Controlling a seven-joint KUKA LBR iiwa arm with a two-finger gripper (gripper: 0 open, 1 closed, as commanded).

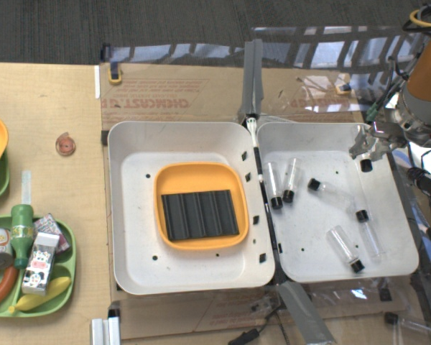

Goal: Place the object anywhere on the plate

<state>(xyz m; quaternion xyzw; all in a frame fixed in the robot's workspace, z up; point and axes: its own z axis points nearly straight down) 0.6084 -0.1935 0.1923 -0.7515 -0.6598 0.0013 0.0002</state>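
Camera view shows the left bin (129, 214) at centre frame holding the yellow plate (201, 178), which carries only a dark ribbed insert (201, 215), so nothing is placed yet. In the right bin (388, 261) lie clear vials (345, 249) with black caps, all untouched. My gripper (366, 149) hovers at that bin's upper right corner; whether it is open or closed I cannot tell.
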